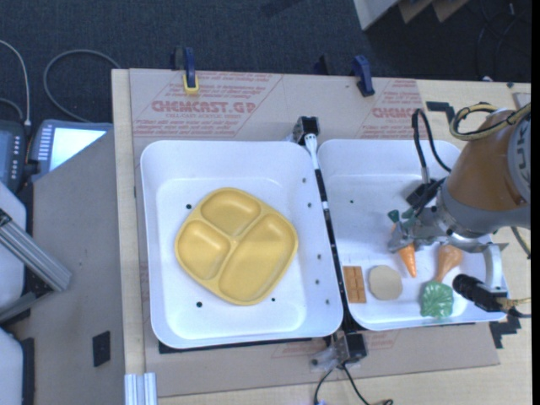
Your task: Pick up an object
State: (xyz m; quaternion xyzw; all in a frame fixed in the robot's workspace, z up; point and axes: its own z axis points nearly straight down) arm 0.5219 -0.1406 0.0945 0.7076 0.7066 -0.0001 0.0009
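Dark carpet surrounds a cardboard-topped bench (pixel 253 99) bearing two white bins; the right bin (pixel 363 175) holds the pickable things, clustered along its near side. One carrot (pixel 409 260) lies directly under the gripper (pixel 407 236), seemingly touching it; whether the gripper has closed on it or stands apart, I cannot tell, since the wrist and arm (pixel 485 175) hide the tips. A second carrot (pixel 447 262) lies just beside the first, to its right; a green leafy piece (pixel 437 300) sits nearer the rim, a tan disc (pixel 386 283) to its left, and a brown wafer (pixel 355 283) against the dividing wall. The left bin (pixel 160 226) carries a yellow plate (pixel 236 245), well apart from all this. Risk, as I judge it: the carrots are tapered and likely slick, so a pinch near the narrow end could squeeze one out sideways; a descent slightly off could also push the neighbour carrot or catch both; a loose cable (pixel 422 142) near the wrist might snag.
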